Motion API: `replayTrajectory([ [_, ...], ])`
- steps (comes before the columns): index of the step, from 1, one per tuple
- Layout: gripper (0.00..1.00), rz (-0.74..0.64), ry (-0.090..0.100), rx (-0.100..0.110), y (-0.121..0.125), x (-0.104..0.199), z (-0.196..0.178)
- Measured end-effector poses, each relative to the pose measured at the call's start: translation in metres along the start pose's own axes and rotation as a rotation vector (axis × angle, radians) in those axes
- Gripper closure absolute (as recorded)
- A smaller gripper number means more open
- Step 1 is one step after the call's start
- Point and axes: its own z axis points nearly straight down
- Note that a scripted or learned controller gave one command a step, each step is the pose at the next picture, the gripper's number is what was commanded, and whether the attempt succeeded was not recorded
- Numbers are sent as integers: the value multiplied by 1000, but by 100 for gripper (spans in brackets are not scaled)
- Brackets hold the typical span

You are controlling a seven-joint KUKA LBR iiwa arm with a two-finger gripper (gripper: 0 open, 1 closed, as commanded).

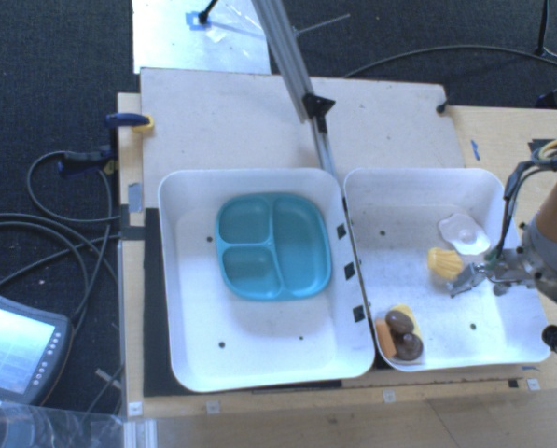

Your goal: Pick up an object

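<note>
Near left corner: a handheld control pendant point(17, 343) with a lit screen lies on the dark floor, its black cables point(45, 231) looping away toward the far side. Beside it stands the bench point(259, 119), a pale board carrying two shallow white bins side by side.

Left bin point(180, 343): holds one teal divided plate point(273, 245) with three compartments, lying flat near the bin's centre.

Right bin point(409, 189): holds the small objects. At its near left corner, against the wall, a cluster of brown rounded pieces with an orange piece and a bit of yellow point(399, 332). Toward the right side, a yellow ridged object point(444, 262) lies on the bin floor, with a pale whitish object point(463, 233) just beyond it on the far side, the two close together or touching.

Arm and gripper point(466, 281): the grey arm enters from the right and the gripper reaches left, low over the right bin. Its metal fingers point(461, 286) sit just beside the yellow ridged object, on its near right side. Whether they are spread or closed cannot be told at this size, and nothing is visibly between them.

Far side: a slanted grey metal pole point(283, 40) crosses the bench and ends at the wall between the bins. A blue and yellow clamp point(129, 121) grips the bench's left edge.
</note>
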Motion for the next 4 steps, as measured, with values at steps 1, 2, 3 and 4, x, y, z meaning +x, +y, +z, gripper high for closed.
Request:
replayTrajectory([
  [1,100,0,-3,-6,2,-1,-14],
  [2,100,-3,-4,-9,5,-7,-59],
  [3,100,-5,-4,-9,6,-6,-103],
  [4,100,-5,-5,-10,5,-10,-147],
])
